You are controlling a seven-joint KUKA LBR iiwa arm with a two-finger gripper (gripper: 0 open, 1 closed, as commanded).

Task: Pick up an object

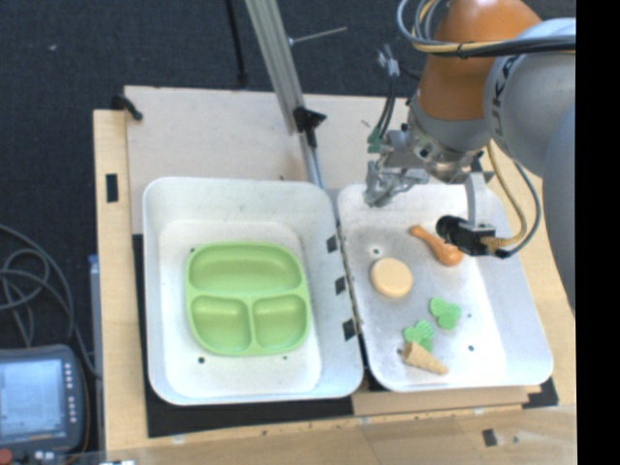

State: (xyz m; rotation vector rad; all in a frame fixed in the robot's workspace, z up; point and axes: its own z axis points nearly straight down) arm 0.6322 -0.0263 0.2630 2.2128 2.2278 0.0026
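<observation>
The right bin (509, 303) holds several small toys. A round tan disc (391, 278) lies near its middle left. An orange carrot-shaped piece (436, 244) lies behind it, toward the right. Toward the front are two small green pieces (446, 312) (419, 333), and a tan cone (424, 357) touches the nearer one. My gripper (379, 190) hangs over the bin's back left corner, behind the disc and apart from every toy. I see nothing in it.
A green divided plate (247, 296) lies in the left bin (165, 223). A slanted metal pole (281, 66) rises behind the bins. A black cable fitting (463, 232) hangs off the arm just right of the carrot piece.
</observation>
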